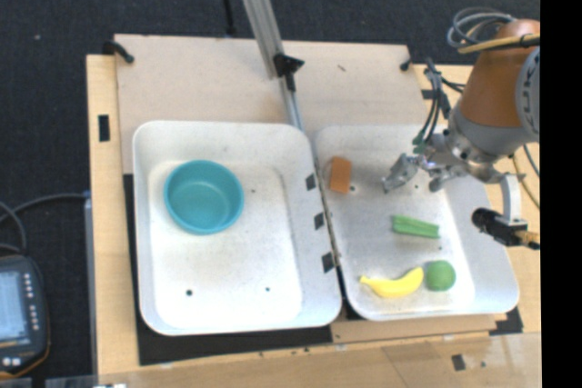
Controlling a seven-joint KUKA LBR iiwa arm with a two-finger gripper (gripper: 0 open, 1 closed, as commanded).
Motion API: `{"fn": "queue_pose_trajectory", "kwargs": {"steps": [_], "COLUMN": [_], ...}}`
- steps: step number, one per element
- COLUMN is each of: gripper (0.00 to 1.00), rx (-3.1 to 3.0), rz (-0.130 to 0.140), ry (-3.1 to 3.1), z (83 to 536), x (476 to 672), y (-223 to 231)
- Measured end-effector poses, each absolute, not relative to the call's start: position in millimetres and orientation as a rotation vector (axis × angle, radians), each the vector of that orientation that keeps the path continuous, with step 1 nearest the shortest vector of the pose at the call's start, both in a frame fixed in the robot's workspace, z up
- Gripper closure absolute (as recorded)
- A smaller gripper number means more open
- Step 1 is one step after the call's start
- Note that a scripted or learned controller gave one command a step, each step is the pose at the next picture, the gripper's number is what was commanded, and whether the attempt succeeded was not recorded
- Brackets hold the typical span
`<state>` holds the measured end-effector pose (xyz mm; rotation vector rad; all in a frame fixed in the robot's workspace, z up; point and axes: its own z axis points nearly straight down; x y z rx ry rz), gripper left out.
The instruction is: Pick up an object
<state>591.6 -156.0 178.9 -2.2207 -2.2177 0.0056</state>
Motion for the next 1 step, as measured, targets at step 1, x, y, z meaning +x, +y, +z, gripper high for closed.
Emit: {"fn": "queue_pose_trajectory", "kwargs": {"steps": [1], "gripper": [0.0], "rx": [-2.222], "rz": [0.005], "ry": [-2.219], "z": [136.5], "x": [589.3], "y": [-156.1]}}
